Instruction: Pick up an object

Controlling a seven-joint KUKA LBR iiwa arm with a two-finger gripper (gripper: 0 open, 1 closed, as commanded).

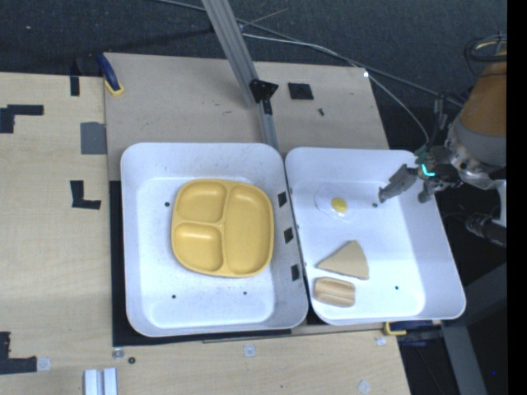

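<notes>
Near the right bin's [428,245] front edge sit a tan wedge [346,261] and a bun-like block [334,291], probably light, stiff toys; I'd pinch the wedge's flat sides. Gripper [409,183] hovers spread, holding nothing.

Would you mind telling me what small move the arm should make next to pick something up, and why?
Probably a shift left and toward the near side, over the right bin. The gripper sits at the bin's far right edge, apart from the fried-egg toy, the tan wedge and the bread roll.
</notes>
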